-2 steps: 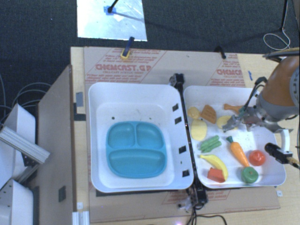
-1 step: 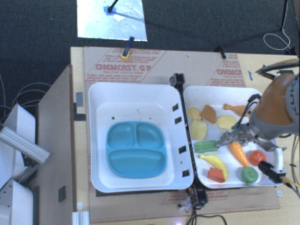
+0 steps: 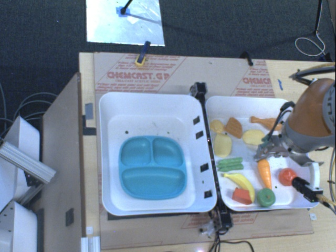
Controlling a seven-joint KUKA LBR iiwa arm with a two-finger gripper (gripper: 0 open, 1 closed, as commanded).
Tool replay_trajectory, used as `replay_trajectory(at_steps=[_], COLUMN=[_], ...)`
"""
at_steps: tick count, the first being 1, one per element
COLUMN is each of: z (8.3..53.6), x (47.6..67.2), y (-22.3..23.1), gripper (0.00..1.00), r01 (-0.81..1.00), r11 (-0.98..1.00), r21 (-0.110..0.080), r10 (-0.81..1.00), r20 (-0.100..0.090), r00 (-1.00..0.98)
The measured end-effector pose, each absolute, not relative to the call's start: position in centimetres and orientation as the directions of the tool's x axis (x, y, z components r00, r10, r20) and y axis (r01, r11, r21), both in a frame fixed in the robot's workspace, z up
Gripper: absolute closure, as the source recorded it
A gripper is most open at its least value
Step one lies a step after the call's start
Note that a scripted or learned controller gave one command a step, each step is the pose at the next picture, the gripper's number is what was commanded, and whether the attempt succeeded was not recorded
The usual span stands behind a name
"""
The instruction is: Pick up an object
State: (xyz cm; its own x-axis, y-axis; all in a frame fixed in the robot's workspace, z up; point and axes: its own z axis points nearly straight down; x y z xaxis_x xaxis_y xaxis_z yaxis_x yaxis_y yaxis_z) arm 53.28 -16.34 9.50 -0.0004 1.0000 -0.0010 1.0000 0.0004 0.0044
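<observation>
The right bin [image 3: 242,102] holds several toy foods. Among them are an orange carrot [image 3: 264,173], a red tomato [image 3: 286,176], a yellow banana [image 3: 239,181], a green pea pod [image 3: 230,164], a pale yellow piece [image 3: 253,137] and a brown drumstick [image 3: 262,122]. My gripper [image 3: 266,150] reaches down into this bin from the right, below the arm's orange band [image 3: 310,114]. It sits just above the carrot's top end and beside the pale yellow piece. I see nothing lifted off the bin floor.
The left bin [image 3: 152,101] holds a blue divided plate [image 3: 152,167]. More toys lie in the right bin: a yellow-green fruit [image 3: 222,145], an orange-brown piece [image 3: 234,127], a red piece [image 3: 241,196] and a green round piece [image 3: 266,197]. A black divider [image 3: 206,140] separates the bins.
</observation>
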Motion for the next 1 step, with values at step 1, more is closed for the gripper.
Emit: replay_trajectory(at_steps=[1], z=[18.98], x=[57.41], y=[-7.71], gripper=[1.00], r01=[1.000], r11=[0.012], r21=[0.010], r10=[1.000], r20=[0.000], r00=[-0.012])
